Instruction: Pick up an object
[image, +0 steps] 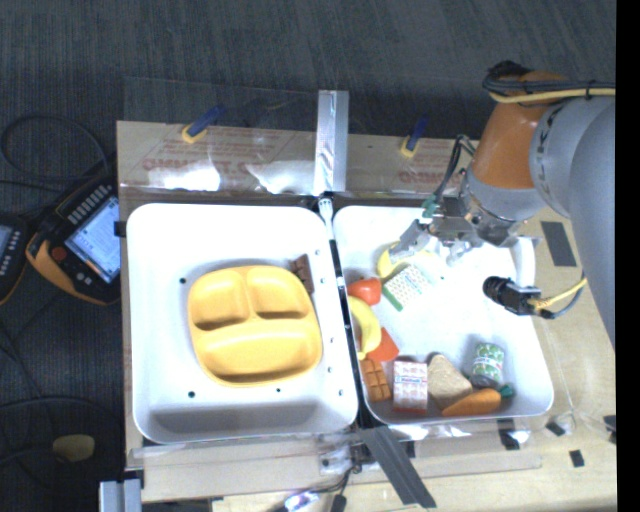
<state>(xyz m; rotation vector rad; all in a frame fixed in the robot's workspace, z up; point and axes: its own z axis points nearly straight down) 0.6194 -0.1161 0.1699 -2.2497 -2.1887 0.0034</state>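
Nearest, along the right bin's (540, 400) front wall, a carrot (472, 402) lies with its long axis left to right, beside a bread slice (447, 378) and a small green can (487, 361). Farther back, a green-lined card (408, 283) lies slanted. Above it hangs the claw (440, 238); whether it is open I cannot tell. The left bin (160, 400) holds a yellow tray (255, 322).
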